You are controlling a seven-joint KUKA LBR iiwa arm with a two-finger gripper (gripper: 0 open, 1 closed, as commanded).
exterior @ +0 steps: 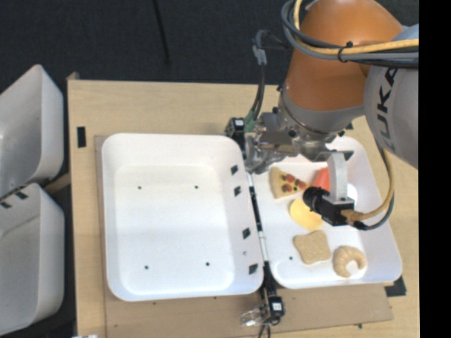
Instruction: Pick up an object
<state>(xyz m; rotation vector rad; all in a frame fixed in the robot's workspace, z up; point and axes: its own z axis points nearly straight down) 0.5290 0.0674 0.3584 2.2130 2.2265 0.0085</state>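
Observation:
My gripper (266, 153) hangs low over the back left part of the right bin (373, 231), under the big orange wrist. Its metal body hides its tips. Just in front of it lies a pizza-slice toy (285, 183), and a red-orange piece (321, 178) lies beside that, partly behind a black cable fitting. Further forward are a yellow piece (305, 217), a tan bread slice (311, 246) and a pale croissant (349, 260). Nothing shows lifted off the bin floor.
The left bin (107, 189) adjoins the right bin along a clipped divider (255, 217). The arm and its cables cover the right bin's back half. White boxes (25, 189) stand off the bench at the far left.

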